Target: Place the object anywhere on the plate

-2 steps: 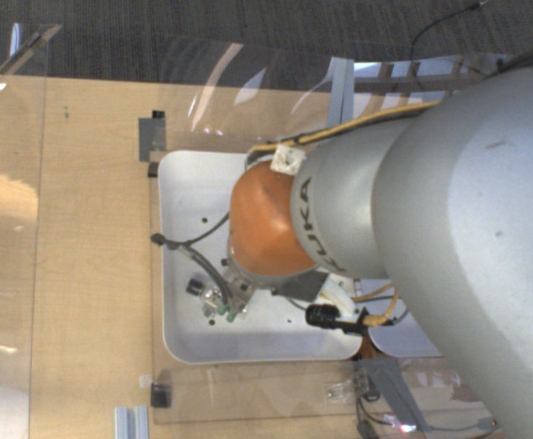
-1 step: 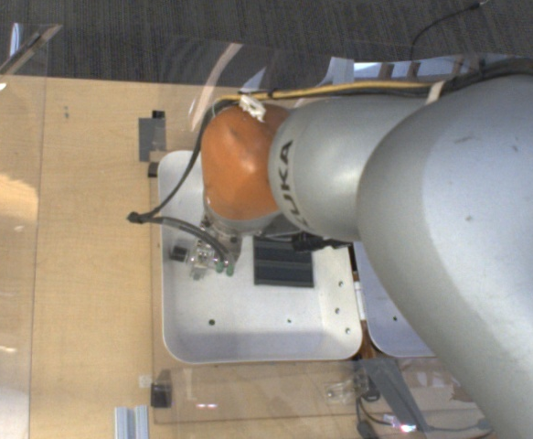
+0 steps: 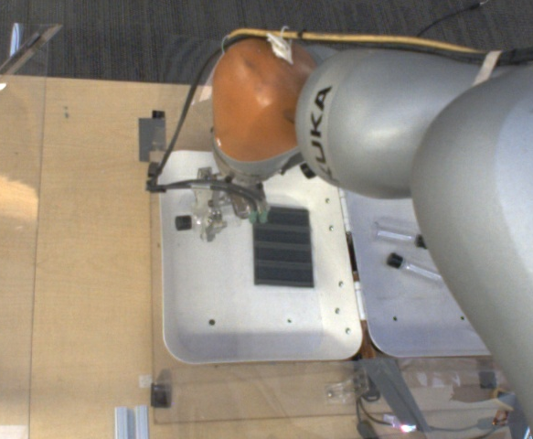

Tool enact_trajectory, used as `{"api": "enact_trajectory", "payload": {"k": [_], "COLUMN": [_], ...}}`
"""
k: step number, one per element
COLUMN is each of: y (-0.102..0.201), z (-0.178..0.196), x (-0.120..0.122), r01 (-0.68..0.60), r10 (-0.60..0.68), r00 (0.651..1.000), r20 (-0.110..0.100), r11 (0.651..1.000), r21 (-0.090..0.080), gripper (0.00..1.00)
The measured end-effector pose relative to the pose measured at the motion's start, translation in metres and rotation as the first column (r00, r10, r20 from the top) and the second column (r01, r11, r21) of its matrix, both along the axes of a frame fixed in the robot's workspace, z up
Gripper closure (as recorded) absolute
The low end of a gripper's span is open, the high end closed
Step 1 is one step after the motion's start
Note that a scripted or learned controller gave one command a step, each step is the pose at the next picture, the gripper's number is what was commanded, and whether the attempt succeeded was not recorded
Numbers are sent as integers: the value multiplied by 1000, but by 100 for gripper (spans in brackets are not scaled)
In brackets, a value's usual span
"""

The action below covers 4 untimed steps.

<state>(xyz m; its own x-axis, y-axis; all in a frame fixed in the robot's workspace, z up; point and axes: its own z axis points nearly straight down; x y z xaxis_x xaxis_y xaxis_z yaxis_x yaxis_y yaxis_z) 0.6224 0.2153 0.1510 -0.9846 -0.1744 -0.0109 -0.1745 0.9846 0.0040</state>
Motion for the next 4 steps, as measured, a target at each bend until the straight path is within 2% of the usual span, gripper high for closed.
{"api": "enact_trajectory", "payload": {"k": [1,2,3,4], "y": [21,14,13,12], "z": [1,63,132,71], "x": [-86,-31,48,47], "r01": [-142,-622,-612,-207], "r10": [142,622,612,207], "r00": [990,783,791,978], "r20": [-3,1,4,-1], "r11": [990,783,791,978], "r21": [-2,-6,-7,-2], "gripper": [100,100,100,100]}}
